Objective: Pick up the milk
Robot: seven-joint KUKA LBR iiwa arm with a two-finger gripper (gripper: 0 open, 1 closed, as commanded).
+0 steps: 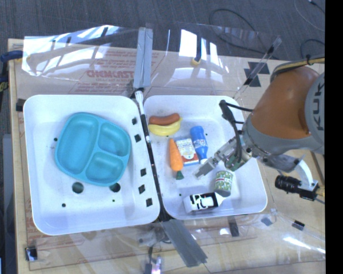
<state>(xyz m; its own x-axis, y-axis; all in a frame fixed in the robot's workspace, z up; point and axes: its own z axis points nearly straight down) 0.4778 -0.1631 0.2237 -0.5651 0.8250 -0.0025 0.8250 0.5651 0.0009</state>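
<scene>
The milk (pixel 203 202) is a small white carton with black patches. It lies on its side at the front edge of the right bin (pixel 248 201). My gripper (pixel 212 165) hangs over the middle of that bin, pointing down and left, a little behind and above the milk. It is close to a green-labelled can (pixel 223 182) that stands between it and the carton. Nothing shows in its grasp.
The right bin also holds a sausage (pixel 164 119) on a banana (pixel 163 129), a carrot (pixel 175 157), a small packet (pixel 186 149) and a blue bottle (pixel 199 141). In the left bin (pixel 40 204) lies a blue divided plate (pixel 93 148). A ridge (pixel 147 164) separates the bins.
</scene>
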